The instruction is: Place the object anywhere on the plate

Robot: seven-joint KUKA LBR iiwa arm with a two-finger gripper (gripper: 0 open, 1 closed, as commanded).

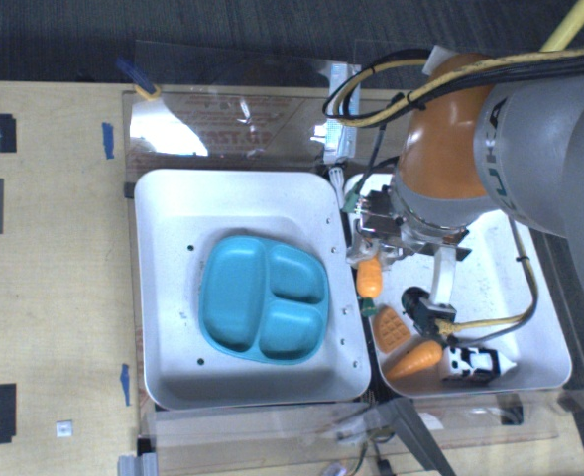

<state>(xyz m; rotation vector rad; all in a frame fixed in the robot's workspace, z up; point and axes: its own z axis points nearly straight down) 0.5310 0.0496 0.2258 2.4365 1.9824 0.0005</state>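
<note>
Reaching in from the right, the grey arm [529,137] with its orange band hangs over the right bin [539,365], its gripper [371,256] low at that bin's left wall. A small orange object [370,280] sits just under the gripper, though I cannot tell whether it is actually held. More orange pieces [410,357] and a black-and-white item [470,363] lie near the bin's front. In the left bin [173,206] rests the blue divided plate [264,297], nothing on it.
</note>
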